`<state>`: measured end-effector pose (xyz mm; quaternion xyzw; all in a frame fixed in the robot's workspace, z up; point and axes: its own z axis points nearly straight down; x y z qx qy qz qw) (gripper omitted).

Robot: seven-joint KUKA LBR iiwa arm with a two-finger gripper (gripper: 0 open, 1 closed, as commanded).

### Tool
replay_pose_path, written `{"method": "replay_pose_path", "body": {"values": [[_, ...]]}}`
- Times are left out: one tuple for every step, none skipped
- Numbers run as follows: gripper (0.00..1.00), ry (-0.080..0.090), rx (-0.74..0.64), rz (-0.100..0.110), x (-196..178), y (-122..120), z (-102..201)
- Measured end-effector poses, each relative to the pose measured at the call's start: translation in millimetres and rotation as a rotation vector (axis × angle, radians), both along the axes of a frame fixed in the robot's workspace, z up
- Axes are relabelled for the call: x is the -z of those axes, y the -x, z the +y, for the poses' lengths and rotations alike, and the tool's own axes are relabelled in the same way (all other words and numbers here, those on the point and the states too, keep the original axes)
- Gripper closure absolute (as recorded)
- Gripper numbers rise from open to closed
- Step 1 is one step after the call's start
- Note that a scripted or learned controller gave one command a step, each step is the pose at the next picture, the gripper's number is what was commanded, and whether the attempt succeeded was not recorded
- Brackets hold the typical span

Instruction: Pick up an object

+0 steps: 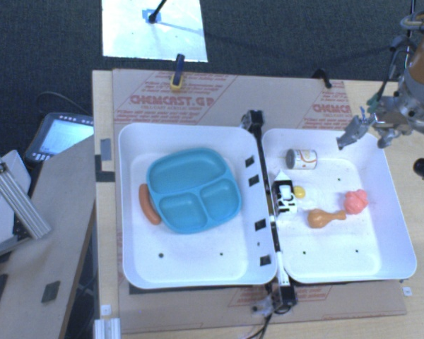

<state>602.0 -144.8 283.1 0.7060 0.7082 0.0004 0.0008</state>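
Observation:
My gripper (pixel 368 134) hovers over the far edge of the right bin (pixel 381 260), its two fingers (pixel 349 135) spread apart and open with nothing between them. Below it in that bin lie a small white can (pixel 302 159) on its side, a tiny yellow piece (pixel 299 191), a black-and-white tag (pixel 284 198), an orange toy drumstick (pixel 325 218) and a pink lumpy toy (pixel 355 201). The can is nearest, just left of and nearer than the gripper. In the left bin (pixel 138 260) sit a blue divided plate (pixel 194 189) and an orange sausage (pixel 149 203).
A black divider with clips (pixel 263 189) runs between the bins. A yellow clamp (pixel 177 76) stands on the cardboard behind the left bin. A tablet-like device (pixel 56 140) and a metal rail (pixel 14 196) lie off the bench at left.

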Motion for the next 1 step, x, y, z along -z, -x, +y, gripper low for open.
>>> {"method": "replay_pose_path", "body": {"values": [[0.0,-0.001,0.002,0.003,62.2,0.9,-0.4]]}}
